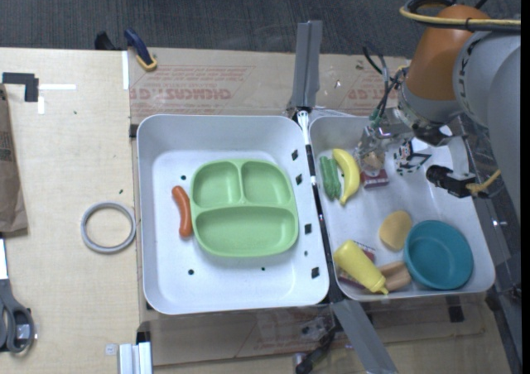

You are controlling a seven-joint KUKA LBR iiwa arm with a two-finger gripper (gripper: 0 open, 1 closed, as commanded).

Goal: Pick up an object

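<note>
Objects for picking lie mostly in the right-hand shallow white bin (489, 261), and the grey arm with its orange band (451, 50) reaches into that bin from the right. Its two-finger gripper (374, 151) hangs low over the bin's upper middle, just right of the banana; whether its fingers are spread or closed, and whether anything sits between them, I cannot tell, because the wrist hardware and cables blur together there.

Largest on the bench is the left shallow white bin (157, 223), which touches the right one along a shared edge. It holds a light green three-compartment plastic plate (245, 207) near its centre and a small orange sausage-shaped toy (182, 210) lying just beside the plate's left rim.

In the right bin, a round teal bowl (437, 254) sits at the lower right corner. A yellow squeeze bottle (361, 265) lies tilted on its side at the lower left, with a brown bread-like piece (396, 276) between it and the bowl. A pale yellow round chip-shaped toy (396, 230) rests just above them, near the bowl's rim. A yellow toy banana (348, 174) lies along the bin's left side, touching a green pea-pod-shaped toy (330, 177) that runs beside the dividing wall.

Outside the bins, on the wooden bench top to the left, lies a grey ring of tape (108, 226).
</note>
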